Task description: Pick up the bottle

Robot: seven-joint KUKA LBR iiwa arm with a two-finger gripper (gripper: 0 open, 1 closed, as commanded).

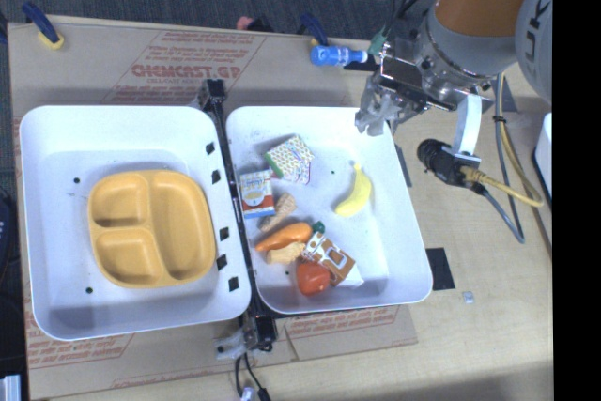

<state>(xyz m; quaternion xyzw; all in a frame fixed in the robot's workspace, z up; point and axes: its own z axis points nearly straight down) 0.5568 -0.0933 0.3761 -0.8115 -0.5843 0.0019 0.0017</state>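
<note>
**Bottle low in the right bin, gripper up at the far rim**

Camera view – Hard to pick out for certain; best read as the bottle (331,260) is the small brown piece with a pale label. Lies flat in the near part of the right bin (413,230), wedged among clutter. Touches a red rounded item (313,279) on its near-left side and sits just beside the carrot (285,237) at its upper end. Well apart from the banana (355,192).

Long axis slanted – runs from upper left by the carrot down to lower right toward the bin's near corner. Cannot tell which end is the neck; too small and partly covered.

Judged light, a toy-sized thing, probably stiff plastic with a smooth, somewhat slippery skin. Not fragile by the look of it. Likely to roll or skid if nudged from one side. Best taken across the short width, mid-body on the label, closing at right angles to that slant. Better approached from the lower-right end, where bare bin floor shows, than from the crowded carrot side.

Gripper (376,119) hangs over the far right corner of the same bin, near the rim, well apart from the bottle. Nothing seen held in it. Spread or pressed together – cannot tell, too blurred.
</note>
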